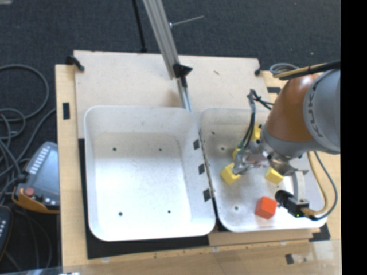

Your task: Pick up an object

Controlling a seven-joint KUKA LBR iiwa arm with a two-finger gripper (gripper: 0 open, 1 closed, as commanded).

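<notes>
- Because the pincer (245, 166) sits low in the right bin (226, 211), just right of a yellow block (229, 174), it could nudge that block aside.
- Whether it is clenched or released, I cannot tell.
- The arm (298, 119) hides part of another yellow piece (274, 176), perhaps a block; an orange block (265, 207) lies below.

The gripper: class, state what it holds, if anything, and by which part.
Cannot be told. The gripper sits low in the right bin, right beside a yellow block, but no hold is visible.

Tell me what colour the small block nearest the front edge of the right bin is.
Orange-red; the small cube-shaped block shows plainly in the camera view.
</notes>
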